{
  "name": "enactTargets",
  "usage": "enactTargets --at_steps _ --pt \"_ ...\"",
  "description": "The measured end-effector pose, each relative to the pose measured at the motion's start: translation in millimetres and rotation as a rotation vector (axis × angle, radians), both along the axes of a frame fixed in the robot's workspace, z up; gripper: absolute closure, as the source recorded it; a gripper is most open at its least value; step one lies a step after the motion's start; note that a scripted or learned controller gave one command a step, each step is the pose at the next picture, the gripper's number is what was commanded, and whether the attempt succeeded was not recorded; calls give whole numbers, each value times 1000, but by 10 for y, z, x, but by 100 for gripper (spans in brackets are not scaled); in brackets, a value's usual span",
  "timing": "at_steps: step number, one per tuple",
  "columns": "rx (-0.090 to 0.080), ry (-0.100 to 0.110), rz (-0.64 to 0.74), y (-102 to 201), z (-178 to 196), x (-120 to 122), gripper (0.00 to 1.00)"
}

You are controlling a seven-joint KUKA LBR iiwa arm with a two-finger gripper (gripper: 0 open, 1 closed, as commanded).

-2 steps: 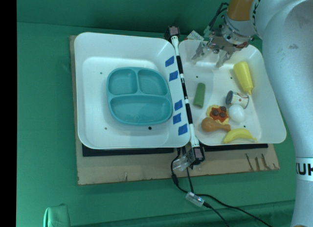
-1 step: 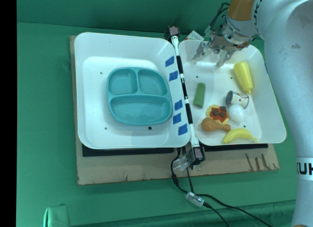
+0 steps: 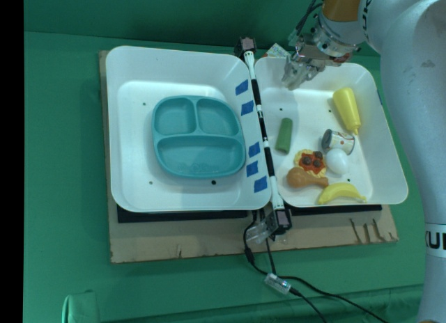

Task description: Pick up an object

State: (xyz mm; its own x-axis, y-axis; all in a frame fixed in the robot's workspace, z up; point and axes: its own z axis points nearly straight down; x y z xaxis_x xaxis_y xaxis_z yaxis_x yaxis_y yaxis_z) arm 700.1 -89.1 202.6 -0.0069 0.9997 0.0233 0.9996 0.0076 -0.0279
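My gripper [image 3: 295, 80] hangs over the far left corner of the right bin [image 3: 387, 175], with its fingers pointing down and nothing visible between them. Below it in that bin lie a green cylinder [image 3: 283, 135], a yellow bottle [image 3: 347, 108], a small can [image 3: 337, 140], a white egg [image 3: 337, 162], a small pizza piece [image 3: 311, 162], a drumstick [image 3: 304, 178] and a banana [image 3: 341, 193]. The green cylinder lies nearest the gripper, a short way toward the front.
The left bin [image 3: 132, 92] holds a teal divided plate [image 3: 198, 136]. A divider strip with blue tape marks [image 3: 255, 130] runs between the bins. Cables [image 3: 279, 283] trail off the bench's front edge. The arm [image 3: 411, 43] crosses the upper right.
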Motion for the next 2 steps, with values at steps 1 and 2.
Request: enactTargets --at_steps 1,2 --pt "-26 -45 -10 330 968 26 100" --pt "-27 -44 -11 327 959 23 0"
